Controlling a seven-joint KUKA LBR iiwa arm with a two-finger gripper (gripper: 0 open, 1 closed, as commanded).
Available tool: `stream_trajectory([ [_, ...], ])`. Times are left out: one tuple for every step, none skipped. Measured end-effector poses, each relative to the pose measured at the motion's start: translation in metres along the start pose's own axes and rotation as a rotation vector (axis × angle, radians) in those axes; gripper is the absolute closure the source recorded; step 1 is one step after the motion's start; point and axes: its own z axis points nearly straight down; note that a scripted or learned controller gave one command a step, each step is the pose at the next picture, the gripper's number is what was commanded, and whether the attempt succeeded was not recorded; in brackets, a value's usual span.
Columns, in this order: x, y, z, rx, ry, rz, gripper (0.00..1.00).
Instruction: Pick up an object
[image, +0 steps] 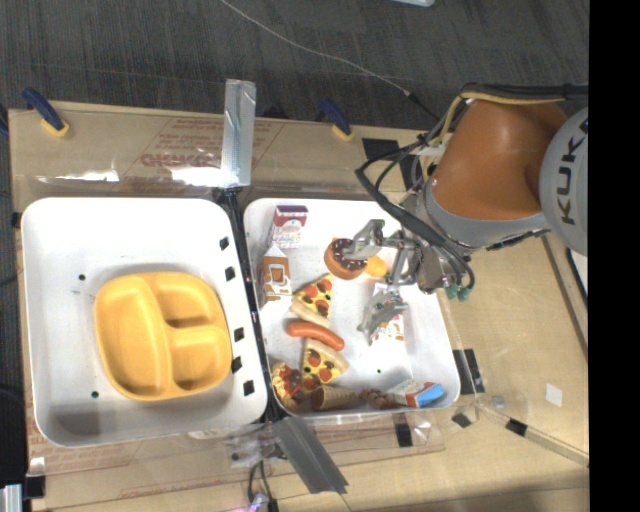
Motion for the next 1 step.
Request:
stream_trajectory([
  [0.0346,-0.0188,0.1051,-0.005,0.008,-0.171,0.0],
])
